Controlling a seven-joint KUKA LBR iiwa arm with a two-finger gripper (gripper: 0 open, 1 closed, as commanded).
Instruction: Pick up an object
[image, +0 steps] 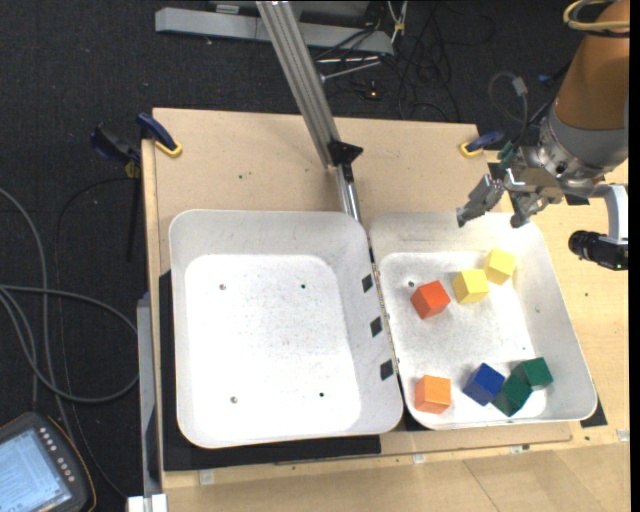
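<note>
The left bin is a shallow white tray with a speckled floor and a few small dark dots. Touching its right rim is the right bin, which carries all the blocks. Near that bin's left edge, toward the far side, lies an orange-red cube; just right of it a yellow cube, and close beside that, nearer the far rim, a second yellow cube. Along the near edge sit an orange cube, a blue cube, then a dark green cube touching a lighter green cube by the near right corner.

The gripper hangs over the far edge of the right bin, its two dark fingers spread apart with nothing between them.

Both bins rest on a tan wooden bench with yellow-tipped clamps at its far corners. A slanted metal pole crosses the far side. Around the bench the floor is dark carpet with cables; a screen shows at the near left.
</note>
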